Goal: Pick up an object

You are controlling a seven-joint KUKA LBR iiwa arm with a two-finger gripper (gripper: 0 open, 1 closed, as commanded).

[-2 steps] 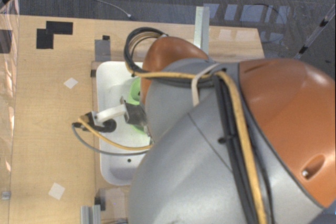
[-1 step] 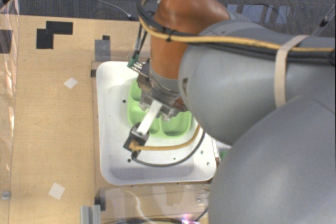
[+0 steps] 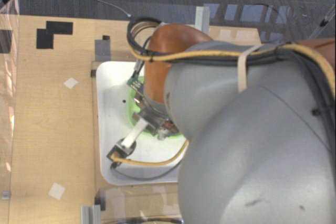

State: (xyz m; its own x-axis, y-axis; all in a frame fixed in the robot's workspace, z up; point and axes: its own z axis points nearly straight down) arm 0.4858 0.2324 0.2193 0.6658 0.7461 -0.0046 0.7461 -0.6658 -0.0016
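Observation:
My arm reaches in from the right and covers most of the left white bin (image 3: 107, 113). The gripper (image 3: 153, 124) hangs low over the bin's middle, hidden under the wrist. A lime-green object (image 3: 132, 114) lies in the bin directly beneath the gripper. Just its curved left edge and a strip at its lower right (image 3: 176, 137) peek out. Whether the gripper touches or holds it cannot be made out.
The wooden bench (image 3: 52, 123) stretches to the left of the bin, with black L-shaped marks (image 3: 52, 33) at the far left. The bin's left floor is bare white. The arm's big grey body (image 3: 252, 139) hides the right bin.

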